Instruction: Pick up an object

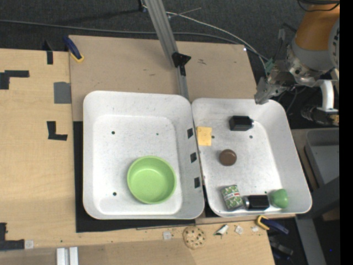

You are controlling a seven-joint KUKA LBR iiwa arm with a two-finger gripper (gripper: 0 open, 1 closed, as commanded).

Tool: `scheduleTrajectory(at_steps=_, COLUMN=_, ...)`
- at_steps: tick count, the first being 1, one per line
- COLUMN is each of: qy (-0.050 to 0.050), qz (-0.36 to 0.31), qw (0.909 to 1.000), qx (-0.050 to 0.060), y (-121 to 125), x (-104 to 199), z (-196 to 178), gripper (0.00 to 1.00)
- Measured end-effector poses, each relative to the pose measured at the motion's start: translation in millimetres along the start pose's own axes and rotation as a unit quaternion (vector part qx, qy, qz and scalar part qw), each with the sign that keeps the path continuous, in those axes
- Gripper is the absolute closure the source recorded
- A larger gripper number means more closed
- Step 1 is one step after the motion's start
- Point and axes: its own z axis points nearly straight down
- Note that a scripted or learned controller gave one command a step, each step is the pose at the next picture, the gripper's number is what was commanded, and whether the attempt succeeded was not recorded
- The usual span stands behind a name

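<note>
The gripper (263, 95) hangs over the far right corner of the right bin (292, 148); whether it is spread or pressed together I cannot tell, and nothing shows in it. In that bin, nearest the gripper, lies a small black block (240, 123). Left of the block sits a flat yellow square (204, 136) at the rim. Nearer than the block rests a round brown disc (228, 158). Along the near wall lie a green patterned packet (231, 197), a black bar (257, 202) and a green ball (279, 198), side by side. The left bin (99, 148) holds a lime bowl (151, 179).
</note>
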Motion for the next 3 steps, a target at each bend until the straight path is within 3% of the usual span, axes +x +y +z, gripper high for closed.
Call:
scheduleTrajectory(at_steps=1, qy=0.000, qz=0.000, qw=1.0000, qx=0.000, y=0.0, x=0.0, z=0.0, gripper=0.00)
scheduleTrajectory(at_steps=3, qy=-0.001, qz=-0.001, qw=1.0000, qx=0.003, y=-1.9, x=0.5, z=132.5, gripper=0.00)
